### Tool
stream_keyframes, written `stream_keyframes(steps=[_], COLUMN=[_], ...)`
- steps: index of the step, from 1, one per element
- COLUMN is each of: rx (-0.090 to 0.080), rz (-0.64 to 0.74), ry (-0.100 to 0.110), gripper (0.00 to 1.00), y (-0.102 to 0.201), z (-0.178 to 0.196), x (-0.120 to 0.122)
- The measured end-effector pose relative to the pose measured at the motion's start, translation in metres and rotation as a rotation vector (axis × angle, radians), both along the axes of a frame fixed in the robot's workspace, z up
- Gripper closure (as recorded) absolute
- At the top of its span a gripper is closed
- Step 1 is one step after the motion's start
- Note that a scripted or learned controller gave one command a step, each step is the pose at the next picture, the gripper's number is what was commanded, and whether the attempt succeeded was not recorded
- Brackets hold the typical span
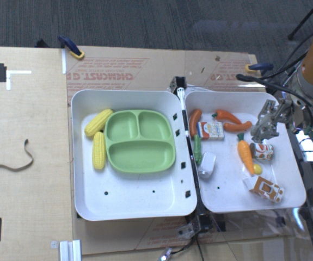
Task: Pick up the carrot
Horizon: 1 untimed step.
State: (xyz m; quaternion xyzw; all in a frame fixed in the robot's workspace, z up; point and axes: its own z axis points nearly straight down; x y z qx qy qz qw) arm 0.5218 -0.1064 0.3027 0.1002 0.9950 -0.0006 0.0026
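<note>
The carrot (246, 156) is orange with a small green top and lies lengthwise in the middle of the right bin (227, 200), its tip pointing toward the front. My gripper (263, 135) hangs just up and to the right of the carrot's green end, over a small can (264, 152). It is open, nothing sits between its fingers, and it is apart from the carrot.
Around the carrot lie two orange peppers (231, 120), a red sausage (194, 121), a small carton (211, 130), a green vegetable (197, 149), a white cup (207, 165) and an orange box (267, 189). The left bin (129, 200) holds a green divided plate (140, 141) and two corn cobs (98, 150).
</note>
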Motion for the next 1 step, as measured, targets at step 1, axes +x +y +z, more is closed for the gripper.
stream_keyframes(steps=[1], rx=[0.0], rz=[0.0], ry=[0.001], gripper=[0.0], y=[0.0002], z=[-0.0001], x=[0.0])
